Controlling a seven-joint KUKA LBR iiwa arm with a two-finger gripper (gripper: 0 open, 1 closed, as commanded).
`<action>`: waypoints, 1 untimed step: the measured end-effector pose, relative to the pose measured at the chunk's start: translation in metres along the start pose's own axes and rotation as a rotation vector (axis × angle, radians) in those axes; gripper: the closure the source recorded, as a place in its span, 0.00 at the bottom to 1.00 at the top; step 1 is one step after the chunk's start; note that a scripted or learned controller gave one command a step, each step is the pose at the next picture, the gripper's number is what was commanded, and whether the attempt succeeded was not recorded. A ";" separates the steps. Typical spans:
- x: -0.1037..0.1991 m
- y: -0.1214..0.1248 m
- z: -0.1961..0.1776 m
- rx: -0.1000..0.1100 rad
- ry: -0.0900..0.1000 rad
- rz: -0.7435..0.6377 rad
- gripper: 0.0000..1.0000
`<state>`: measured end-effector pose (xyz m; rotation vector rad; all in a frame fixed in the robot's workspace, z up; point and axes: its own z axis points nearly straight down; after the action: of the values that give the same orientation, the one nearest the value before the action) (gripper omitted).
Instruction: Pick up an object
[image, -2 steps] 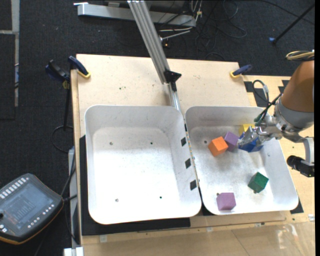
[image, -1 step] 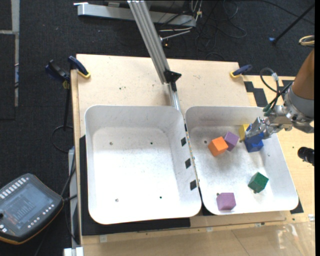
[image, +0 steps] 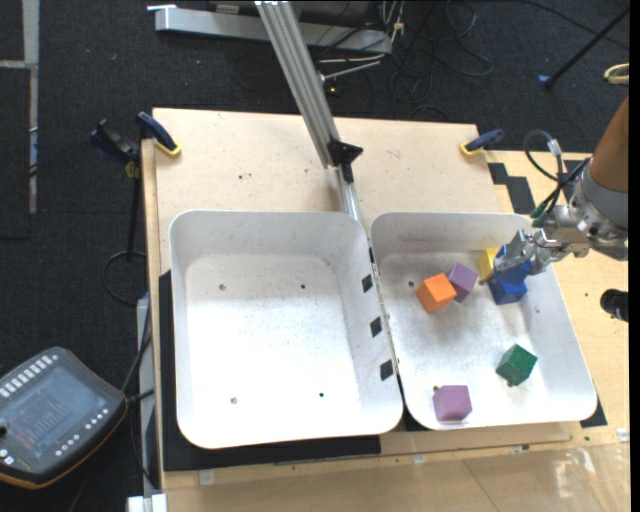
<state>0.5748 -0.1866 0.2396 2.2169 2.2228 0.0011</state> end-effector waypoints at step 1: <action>0.051 0.012 0.007 0.003 0.003 -0.005 1.00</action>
<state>0.5865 -0.1357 0.2324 2.2142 2.2315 0.0009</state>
